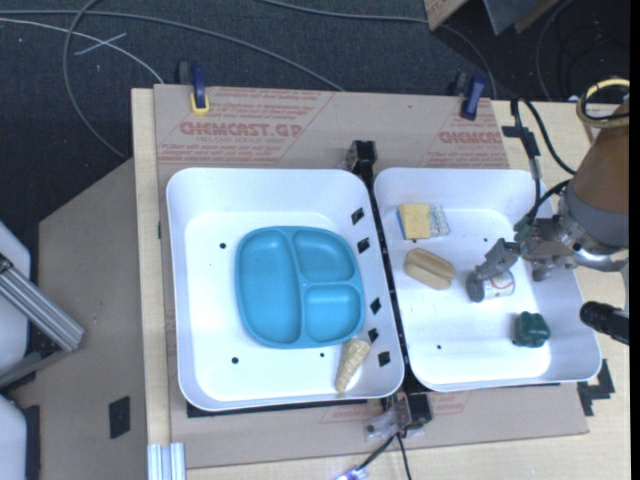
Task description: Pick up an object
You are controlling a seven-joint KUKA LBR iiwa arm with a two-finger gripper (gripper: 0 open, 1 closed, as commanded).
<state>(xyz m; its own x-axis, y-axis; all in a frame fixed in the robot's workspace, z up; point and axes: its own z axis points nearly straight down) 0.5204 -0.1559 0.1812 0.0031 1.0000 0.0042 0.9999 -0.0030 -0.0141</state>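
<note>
The camera view looks down on two white bins set side by side on a bench. The left bin (190, 268) holds two things: one blue divided plate (298, 286) with three compartments, lying near its middle, and one pale, cream-coloured ridged piece (351, 364) lying near the front right corner, just beside the plate's lower edge. The right bin (470, 368) holds three loose things: one yellowish block in a clear wrapper (422, 221) toward the back, one tan bread-like roll (429, 268) just in front of it, and one small dark green object (530, 329) near the front right, well apart from the other two.

The arm enters from the right, its orange band (608, 178) cut off by the edge. The gripper (484, 278) hangs low over the right bin, between the roll and the green object, touching neither as far as can be seen. Its grey fingers blur together with cables and a small red-and-white patch beneath, so whether they are spread or closed cannot be told; nothing is visibly pinched.

The sheet under the bins bears red lettering reading "CHEMCAST GP" (240, 128), repeated at right, partly hidden there. Two blue-and-yellow clamps (199, 88) grip the sheet's back edge.
</note>
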